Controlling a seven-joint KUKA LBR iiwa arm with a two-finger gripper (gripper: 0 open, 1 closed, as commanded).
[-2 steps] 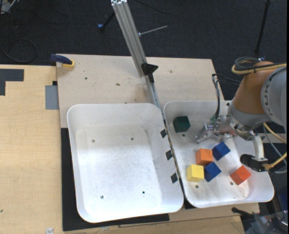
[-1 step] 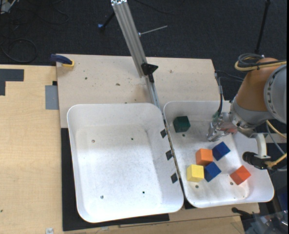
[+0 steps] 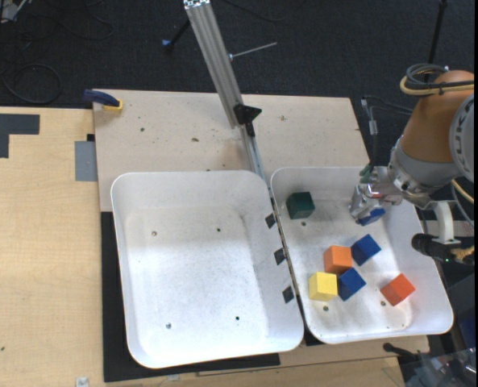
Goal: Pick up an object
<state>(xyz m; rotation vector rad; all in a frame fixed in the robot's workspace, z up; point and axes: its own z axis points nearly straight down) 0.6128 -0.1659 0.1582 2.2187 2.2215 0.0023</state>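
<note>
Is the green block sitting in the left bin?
No, the green block sits in the right bin, near its upper left corner, apart from the other blocks.

No text, label, brand or number can be read anywhere. The nearest thing to a sign is a small black-and-white checker tag (image 3: 197,1) at the top end of the slanted metal rail (image 3: 222,67); it seems to be a coded marker, but it is too small to make out its pattern. The cubes in the right bin (image 3: 432,317) show plain faces with no print. Dark patches on the desk (image 3: 37,240) at the left are blank shapes, not letters.
</note>
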